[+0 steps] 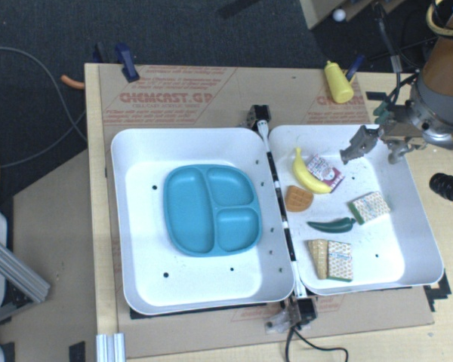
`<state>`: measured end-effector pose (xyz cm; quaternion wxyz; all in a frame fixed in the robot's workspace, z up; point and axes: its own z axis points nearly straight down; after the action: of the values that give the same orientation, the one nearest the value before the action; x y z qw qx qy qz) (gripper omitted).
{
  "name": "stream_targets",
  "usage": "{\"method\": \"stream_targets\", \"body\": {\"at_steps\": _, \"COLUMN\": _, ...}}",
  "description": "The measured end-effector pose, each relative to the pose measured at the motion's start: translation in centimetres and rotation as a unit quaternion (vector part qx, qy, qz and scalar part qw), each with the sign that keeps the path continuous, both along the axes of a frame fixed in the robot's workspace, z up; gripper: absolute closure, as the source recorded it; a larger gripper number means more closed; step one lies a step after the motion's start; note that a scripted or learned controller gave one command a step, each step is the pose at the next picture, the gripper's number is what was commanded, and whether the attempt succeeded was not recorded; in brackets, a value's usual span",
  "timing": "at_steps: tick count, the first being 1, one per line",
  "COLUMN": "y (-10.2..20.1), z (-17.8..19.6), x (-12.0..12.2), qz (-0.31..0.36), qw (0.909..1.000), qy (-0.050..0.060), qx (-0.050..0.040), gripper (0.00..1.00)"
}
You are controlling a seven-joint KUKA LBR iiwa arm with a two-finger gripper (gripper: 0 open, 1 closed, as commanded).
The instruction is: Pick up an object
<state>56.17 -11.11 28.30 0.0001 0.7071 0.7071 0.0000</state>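
Observation:
The right bin (419, 236) holds a yellow banana (305, 175), a red and white packet (324, 170), a brown bun (299, 197), a green pepper (332, 224), a green and white box (368, 207) and two cracker packs (331, 259). My gripper (376, 149) hangs over the bin's far right part, to the right of the banana and packet and above the box. Its two fingers stand apart, open, with nothing between them.
The left bin (136, 179) bears a blue divided plate (211, 208). On the bench behind the bins lie a yellow bottle (337, 82) and a blue clamp (125, 61). A black latch (259, 116) sits where the bins meet.

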Motion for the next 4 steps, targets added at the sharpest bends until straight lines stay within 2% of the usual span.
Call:
{"method": "stream_targets", "body": {"at_steps": 1, "y": 3.0, "z": -9.9, "x": 4.5, "qz": 0.000, "qw": 1.0000, "qy": 0.001, "qx": 0.0003, "gripper": 0.00}}
{"method": "stream_targets", "body": {"at_steps": 2, "y": 1.6, "z": -19.4, "x": 7.4, "qz": 0.000, "qw": 1.0000, "qy": -0.004, "qx": -0.0009, "gripper": 0.00}}
{"method": "stream_targets", "body": {"at_steps": 3, "y": 1.0, "z": -19.3, "x": 3.8, "qz": 0.000, "qw": 1.0000, "qy": -0.007, "qx": -0.0019, "gripper": 0.00}}
{"method": "stream_targets", "body": {"at_steps": 4, "y": 1.1, "z": -19.3, "x": 10.0, "qz": 0.001, "qw": 1.0000, "qy": -0.006, "qx": -0.0015, "gripper": 0.00}}
